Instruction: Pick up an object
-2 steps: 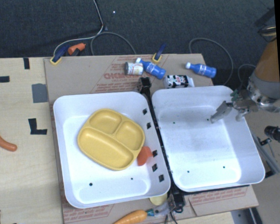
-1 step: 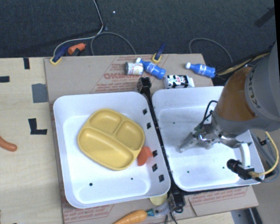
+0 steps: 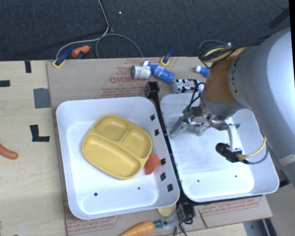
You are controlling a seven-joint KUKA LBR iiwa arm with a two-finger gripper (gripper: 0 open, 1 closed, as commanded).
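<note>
A yellow divided plate [image 3: 117, 145] lies in the left bin [image 3: 77, 197]. A small orange-red piece [image 3: 151, 164] rests against the plate's right edge, close to the divider between the bins. My gripper [image 3: 187, 122] hangs low over the upper left part of the right bin [image 3: 219, 185], just right of the divider. The grey arm with its orange band [image 3: 221, 86] covers the bin's upper right. I see nothing held at the gripper.
A toy carrot [image 3: 137, 230] lies on the cardboard in front of the bins. A sausage-shaped toy [image 3: 3, 148] sits far left on the bench. Small bottles [image 3: 154, 70] and clamps stand behind the bins. A black cable end [image 3: 227, 152] dangles over the right bin.
</note>
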